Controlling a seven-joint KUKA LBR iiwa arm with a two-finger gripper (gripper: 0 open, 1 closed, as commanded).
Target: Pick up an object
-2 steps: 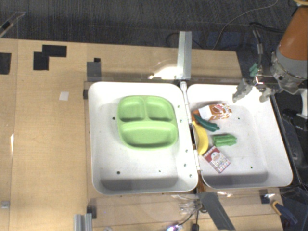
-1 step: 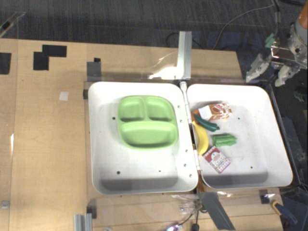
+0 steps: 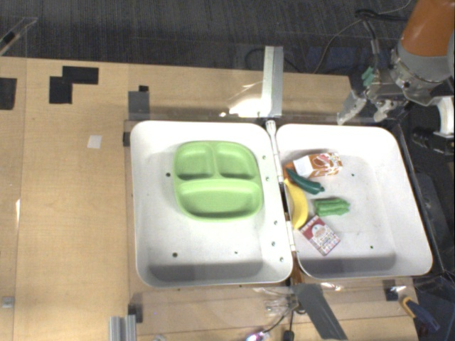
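Gripper (image 3: 364, 104) hangs above the bench just past the far rim of the right bin (image 3: 384, 258), clear of everything; cannot tell how it is set, and nothing is seen in it. Candidates sit in that bin's left half: banana (image 3: 299, 206) against the dividing wall, dark green piece (image 3: 306, 183) touching it, green block (image 3: 331, 207), 2 small packets (image 3: 323, 164) (image 3: 321, 235). Left bin (image 3: 146, 204) holds a green divided plate (image 3: 216, 178). Judgement: no pick begun; green block stands freest.

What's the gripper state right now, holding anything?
Gripper: cannot be told from this view; it sits above the right bin's far rim, with nothing visibly in it.
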